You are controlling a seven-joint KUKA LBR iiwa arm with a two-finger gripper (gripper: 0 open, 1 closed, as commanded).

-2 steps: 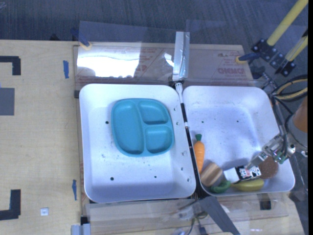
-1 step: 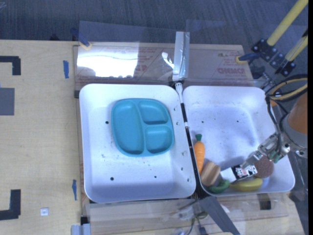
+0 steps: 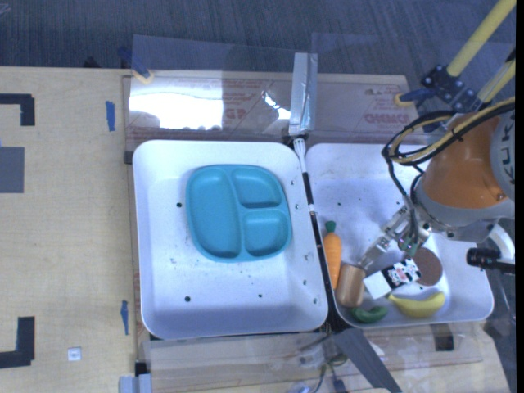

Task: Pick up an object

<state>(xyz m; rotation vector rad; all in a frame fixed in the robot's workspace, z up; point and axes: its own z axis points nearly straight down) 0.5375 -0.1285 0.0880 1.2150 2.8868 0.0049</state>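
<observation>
My gripper (image 3: 386, 250) hangs low in the right bin (image 3: 352, 178), reaching in from the right below the orange wrist band. Just below and left of it lie a tan cylinder (image 3: 350, 285) and a small white and black box (image 3: 391, 278). An orange carrot (image 3: 332, 254) lies along the bin's left wall. A yellow banana (image 3: 419, 303), a brown round piece (image 3: 427, 266) and a green item (image 3: 368, 313) sit at the bin's front. Nothing shows between the gripper and these objects as held.
The left bin (image 3: 164, 285) bears a blue divided plate (image 3: 239, 211). A clear plastic sheet and a metal divider (image 3: 300, 97) stand behind the bins. Cables (image 3: 417, 133) loop above the arm at the right.
</observation>
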